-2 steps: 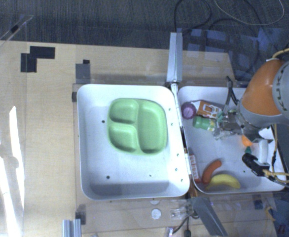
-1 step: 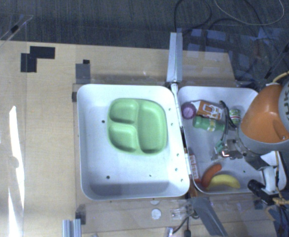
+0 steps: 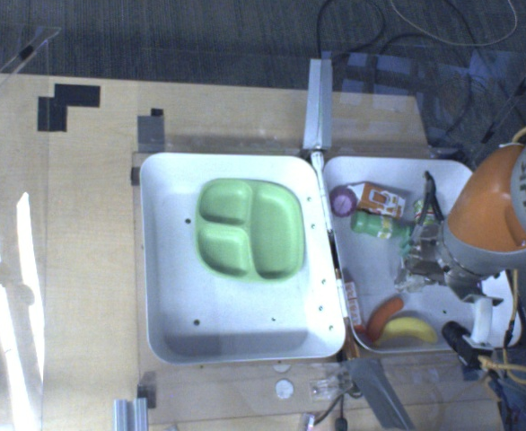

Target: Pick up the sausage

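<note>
Over the right-hand bin (image 3: pixel 442 171), a grey KUKA arm (image 3: pixel 501 214) with an orange band is reaching in from the right, its gripper (image 3: pixel 417 263) hanging above the bin's white floor. Whether that gripper is spread or closed cannot be told from this angle, and nothing is showing in its grasp. The sausage (image 3: pixel 381 317), reddish and slanted, is lying at the bin's near edge, just below and to the left of the gripper and apart from it. A yellow banana (image 3: pixel 411 331) is resting against the sausage's lower right side. Farther back in the same bin, a green bottle (image 3: pixel 380 226) is lying on its side, with a purple onion (image 3: pixel 343 201) and a small orange carton (image 3: pixel 379 200) sitting just behind it, near the wall between the bins. Across that wall, the left bin (image 3: pixel 169 268) is holding a green divided tray (image 3: pixel 250 227), set toward the far half of the bin. Both bins are sitting side by side on a light wooden bench (image 3: pixel 65 268), with black cables (image 3: pixel 371 21) trailing over the dark floor beyond.
</note>
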### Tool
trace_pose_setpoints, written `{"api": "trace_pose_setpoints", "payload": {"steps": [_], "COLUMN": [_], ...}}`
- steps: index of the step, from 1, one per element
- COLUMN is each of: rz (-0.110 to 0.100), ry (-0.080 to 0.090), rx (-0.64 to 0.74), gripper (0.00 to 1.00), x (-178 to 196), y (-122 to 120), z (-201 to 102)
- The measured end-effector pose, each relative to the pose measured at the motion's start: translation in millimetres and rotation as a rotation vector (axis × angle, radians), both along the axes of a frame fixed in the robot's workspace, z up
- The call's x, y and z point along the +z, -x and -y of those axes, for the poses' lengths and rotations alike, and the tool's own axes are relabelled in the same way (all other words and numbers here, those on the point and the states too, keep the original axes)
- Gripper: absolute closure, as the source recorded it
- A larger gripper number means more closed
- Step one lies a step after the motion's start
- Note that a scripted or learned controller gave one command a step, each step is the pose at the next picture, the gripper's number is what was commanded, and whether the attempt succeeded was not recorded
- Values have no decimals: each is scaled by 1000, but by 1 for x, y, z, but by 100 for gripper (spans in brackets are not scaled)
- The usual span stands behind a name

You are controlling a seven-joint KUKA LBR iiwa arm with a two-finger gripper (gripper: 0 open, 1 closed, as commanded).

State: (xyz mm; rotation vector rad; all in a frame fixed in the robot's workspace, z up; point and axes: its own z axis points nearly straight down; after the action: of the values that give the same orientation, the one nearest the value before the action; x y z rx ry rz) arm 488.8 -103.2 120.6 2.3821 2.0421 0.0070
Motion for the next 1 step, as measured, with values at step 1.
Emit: {"api": "trace_pose_setpoints", "payload": {"steps": [1], "rz": [-2], "ry": [-2], "rx": [-317], "gripper": [100], "x": [-14], "y": [1], "z": [-13]}}
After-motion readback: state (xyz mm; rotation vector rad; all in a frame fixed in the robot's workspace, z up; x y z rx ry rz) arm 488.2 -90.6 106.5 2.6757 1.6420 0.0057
